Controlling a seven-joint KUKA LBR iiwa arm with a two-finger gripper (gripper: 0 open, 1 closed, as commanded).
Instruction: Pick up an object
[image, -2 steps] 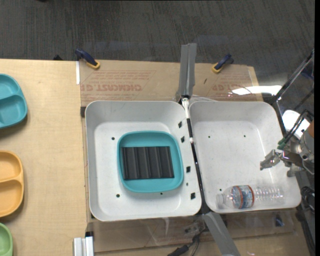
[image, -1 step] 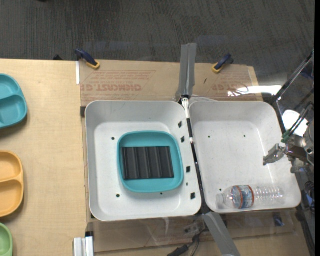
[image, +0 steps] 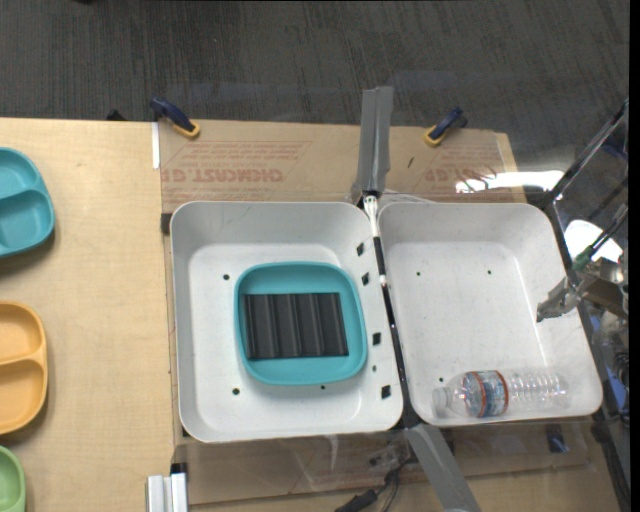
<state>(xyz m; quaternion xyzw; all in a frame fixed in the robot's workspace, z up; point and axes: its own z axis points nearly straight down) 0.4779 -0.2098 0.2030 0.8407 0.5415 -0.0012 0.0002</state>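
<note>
A clear plastic water bottle (image: 502, 392) with a blue and red label lies on its side along the near wall of the right bin (image: 470, 250). A teal tray (image: 300, 322) with a dark ribbed insert sits flat in the middle of the left bin (image: 200, 300). My gripper (image: 572, 296) shows as a grey metal piece at the right rim of the right bin, up and to the right of the bottle and apart from it. Nothing is seen held in it.
On the bench to the left lie a teal divided plate (image: 22, 215), an orange one (image: 20, 365) and a green edge (image: 8, 480). Cardboard (image: 260, 165) clamped behind the bins. A grey bar (image: 375, 140) stands between the bins at the back.
</note>
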